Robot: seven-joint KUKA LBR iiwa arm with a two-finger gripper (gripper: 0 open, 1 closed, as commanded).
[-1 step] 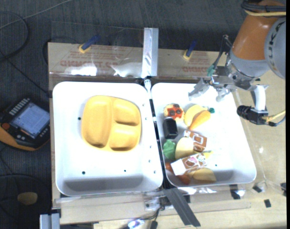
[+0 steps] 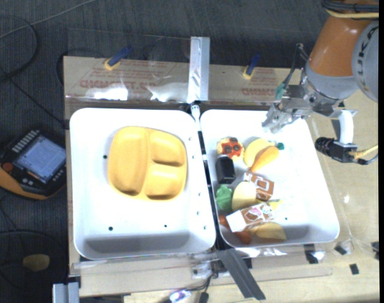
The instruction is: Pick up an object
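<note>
The pincer (image 2: 275,122) hovers over the right bin (image 2: 318,169), at its far corner; whether it is spread I cannot tell. Toys crowd the bin's left half, a yellow banana (image 2: 258,150) nearest the pincer. Best to descend squarely over the banana, clear of the black block (image 2: 225,168) beside it.

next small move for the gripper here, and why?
Probably shift left and down over the pile. The gripper sits at the right bin's upper edge with nothing visible between its fingers; the nearest item, a yellow toy, lies just below and left of it.
</note>
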